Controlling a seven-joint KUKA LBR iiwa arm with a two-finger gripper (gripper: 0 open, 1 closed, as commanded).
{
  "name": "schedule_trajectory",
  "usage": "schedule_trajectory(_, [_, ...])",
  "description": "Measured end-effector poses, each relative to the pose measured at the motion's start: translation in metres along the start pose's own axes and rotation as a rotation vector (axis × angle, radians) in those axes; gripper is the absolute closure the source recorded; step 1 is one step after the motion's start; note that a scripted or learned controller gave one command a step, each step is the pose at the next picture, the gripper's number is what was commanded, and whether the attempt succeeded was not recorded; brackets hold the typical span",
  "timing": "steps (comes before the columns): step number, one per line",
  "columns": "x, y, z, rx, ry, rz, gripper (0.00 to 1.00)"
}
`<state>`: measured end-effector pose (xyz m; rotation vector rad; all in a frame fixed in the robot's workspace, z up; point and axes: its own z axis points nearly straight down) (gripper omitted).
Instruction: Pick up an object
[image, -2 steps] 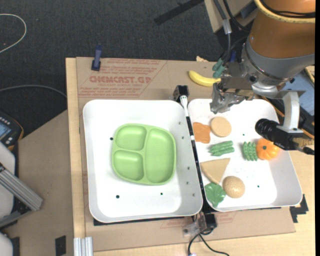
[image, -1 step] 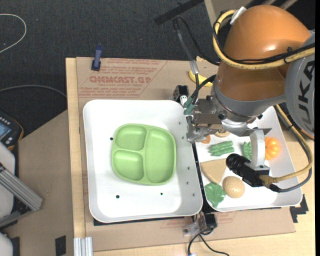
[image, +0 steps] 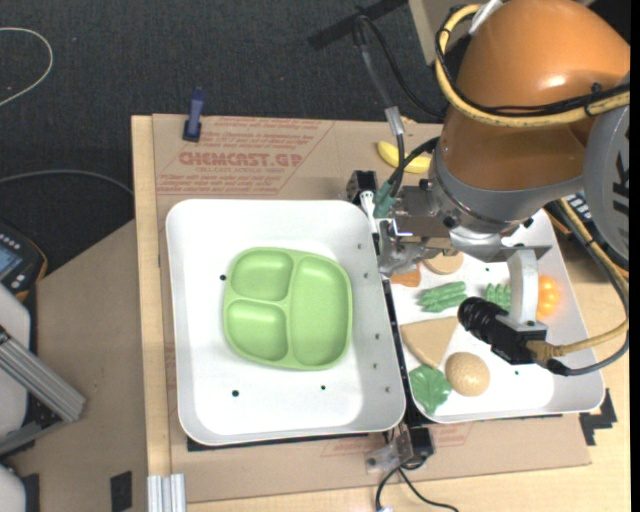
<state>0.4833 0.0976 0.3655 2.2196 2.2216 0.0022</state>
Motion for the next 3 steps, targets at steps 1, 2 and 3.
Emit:
schedule_trajectory(1, [-0.039, 0.021, 0.115, 0.012, -0.003, 0.006, 1.00])
schedule_trajectory(2, [-0.023, -0.003, -0.047, -0.018, 0.005, -0.003, 1.00])
schedule_trajectory(3, [-0.024, -0.003, -0.048, -0.002, -0.001, 0.000, 1.00])
